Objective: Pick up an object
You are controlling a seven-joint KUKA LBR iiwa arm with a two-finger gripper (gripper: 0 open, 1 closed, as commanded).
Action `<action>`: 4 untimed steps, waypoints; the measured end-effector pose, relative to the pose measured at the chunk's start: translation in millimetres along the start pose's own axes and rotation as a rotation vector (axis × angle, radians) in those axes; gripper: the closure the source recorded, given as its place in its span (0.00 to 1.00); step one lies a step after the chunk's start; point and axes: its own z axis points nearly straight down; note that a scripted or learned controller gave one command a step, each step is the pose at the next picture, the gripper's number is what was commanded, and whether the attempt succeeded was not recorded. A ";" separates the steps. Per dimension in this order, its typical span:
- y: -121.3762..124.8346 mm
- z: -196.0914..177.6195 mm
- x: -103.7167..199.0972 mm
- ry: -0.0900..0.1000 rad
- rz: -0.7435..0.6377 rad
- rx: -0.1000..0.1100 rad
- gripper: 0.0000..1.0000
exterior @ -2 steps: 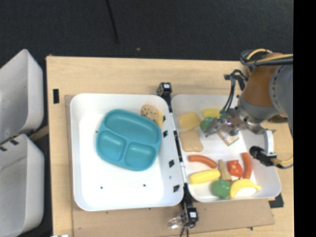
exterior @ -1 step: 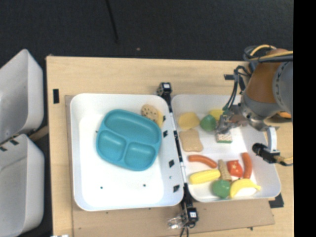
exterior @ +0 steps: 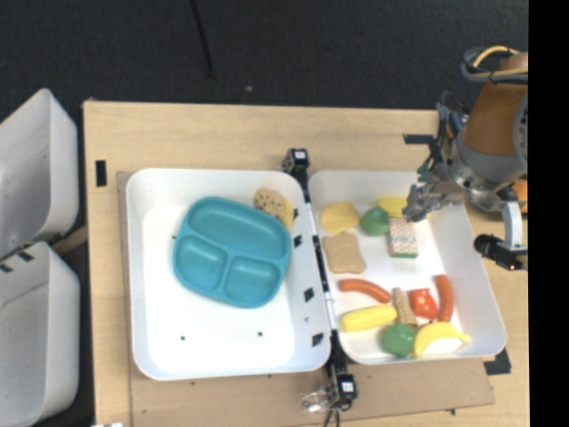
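Dark floor behind pale wooden bench; white housings alongside.

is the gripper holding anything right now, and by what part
It cannot be told. The gripper sits low in the right bin, just above the small speckled block, but no object is visibly between its tips.

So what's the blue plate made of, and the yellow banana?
The blue plate looks like smooth moulded plastic: one even colour, rounded compartments, soft sheen. The banana is probably plastic toy food too, flat bright yellow with a slight shine, though it's too small to be sure.
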 end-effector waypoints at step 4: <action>-18.4 -68.5 122.8 0.004 -0.005 0.007 1.00</action>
